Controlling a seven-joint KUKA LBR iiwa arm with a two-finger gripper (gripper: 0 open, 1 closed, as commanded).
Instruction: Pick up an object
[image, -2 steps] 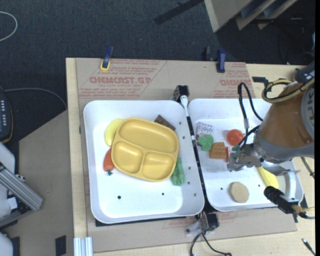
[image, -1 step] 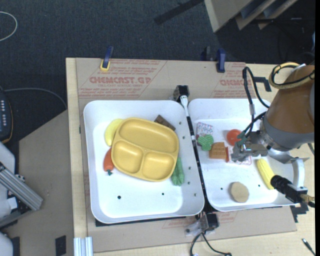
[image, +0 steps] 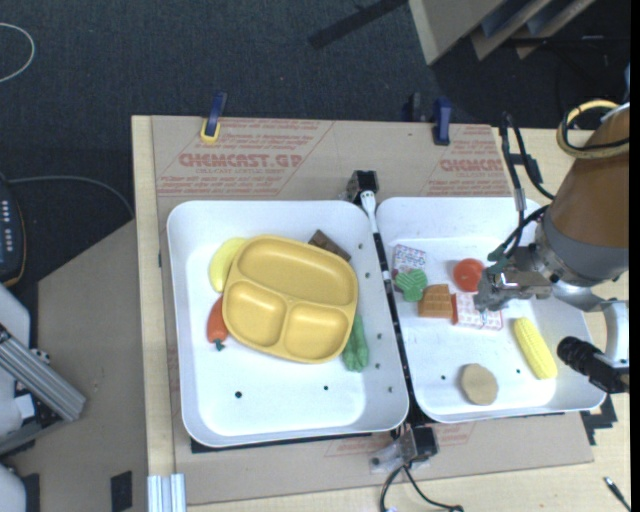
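Nearest in the right bin: tan potato, then yellow corn. Gripper hovers low betw. red tomato and a pink-white card (finger state: can't tell). Orange block and green veg sit just beside. Approach step, I'd say; next needs a straight drop onto one target, prob. the tomato.
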